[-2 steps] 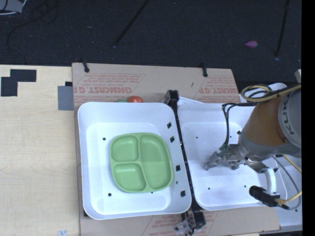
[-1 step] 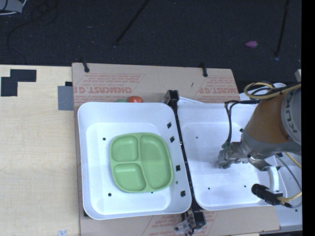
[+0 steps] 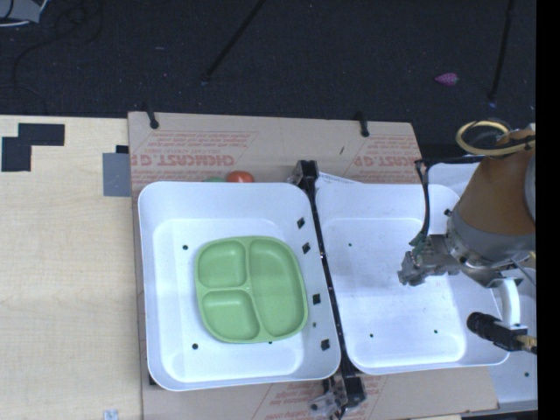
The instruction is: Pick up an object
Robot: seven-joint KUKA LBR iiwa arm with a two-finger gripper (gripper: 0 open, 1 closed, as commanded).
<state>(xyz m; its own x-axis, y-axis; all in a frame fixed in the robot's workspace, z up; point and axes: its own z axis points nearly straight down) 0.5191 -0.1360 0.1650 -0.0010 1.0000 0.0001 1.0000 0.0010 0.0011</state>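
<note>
Looming at the right edge of the frame, the arm (image 3: 494,204) reaches in over the right bin (image 3: 385,339), its orange band topped by a yellow cable loop. At its tip the gripper (image 3: 418,268) hangs low above the right part of that bin's floor, pointing toward the frame's left. Its fingers are small and dark against the white; whether they stand apart or closed I cannot tell, and nothing shows between them. Left of centre sits the left bin (image 3: 162,261), and on its floor lies a green plate (image 3: 251,289) with three compartments, flat and slightly turned, well apart from the gripper. A dark divider with clips runs between the two bins. Behind the left bin's far rim, in the upper middle, a small red ball (image 3: 240,178) peeks out on the cardboard sheet (image 3: 262,143) beneath both bins
</note>
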